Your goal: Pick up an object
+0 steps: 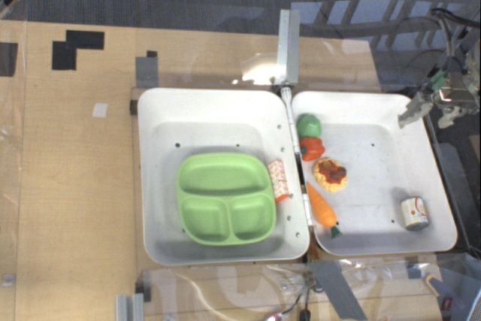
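Nothing was picked yet, as far as I could judge: every obj lay loose in the bins w/ the whole grab left to do. Nearest in the right bin (376, 240) were the small can (414, 213) on its side by the front right corner, and the orange carrot (323, 210) along the divider; then the pizza-like toy (331, 174), a red piece (312, 149) & a green ball (308, 124), w/ the green tray (225, 198) & a small striped packet (279, 180) in the left bin (150, 162). My gripper (427, 106) hung at the right bin's far right corner, clear of all objs, nothing visibly btwn its fingers, and I couldn't tell if they were apart or together
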Controlling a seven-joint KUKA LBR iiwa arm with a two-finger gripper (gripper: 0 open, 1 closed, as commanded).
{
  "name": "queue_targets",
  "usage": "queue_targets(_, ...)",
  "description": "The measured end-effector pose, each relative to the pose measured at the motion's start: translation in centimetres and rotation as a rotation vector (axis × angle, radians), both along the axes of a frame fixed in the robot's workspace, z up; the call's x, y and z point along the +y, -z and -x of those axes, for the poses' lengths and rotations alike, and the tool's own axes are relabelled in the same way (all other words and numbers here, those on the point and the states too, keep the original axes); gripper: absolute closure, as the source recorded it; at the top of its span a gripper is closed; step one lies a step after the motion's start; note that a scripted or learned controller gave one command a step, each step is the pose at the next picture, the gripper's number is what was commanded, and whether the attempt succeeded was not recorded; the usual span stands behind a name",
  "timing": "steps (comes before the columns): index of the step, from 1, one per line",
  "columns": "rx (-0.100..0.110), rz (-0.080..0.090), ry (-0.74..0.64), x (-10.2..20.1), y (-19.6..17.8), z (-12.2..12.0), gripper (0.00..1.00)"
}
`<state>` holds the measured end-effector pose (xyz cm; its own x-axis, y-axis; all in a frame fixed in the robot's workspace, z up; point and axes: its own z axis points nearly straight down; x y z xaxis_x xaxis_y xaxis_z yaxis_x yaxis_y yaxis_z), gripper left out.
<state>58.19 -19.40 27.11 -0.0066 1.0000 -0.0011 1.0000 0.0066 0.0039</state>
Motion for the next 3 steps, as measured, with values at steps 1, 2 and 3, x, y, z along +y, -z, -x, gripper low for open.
queue_targets(1, 0.0, 0.0, 0.0, 0.0, 0.0, 0.0, 0.0)
queue_targets(2, 0.003, -0.001, -0.2, 3.7, 12.6, -1.8, 0.0)
queue_targets(3, -0.006, 0.002, -0.165, 1.3, 18.3, -4.5, 0.0)
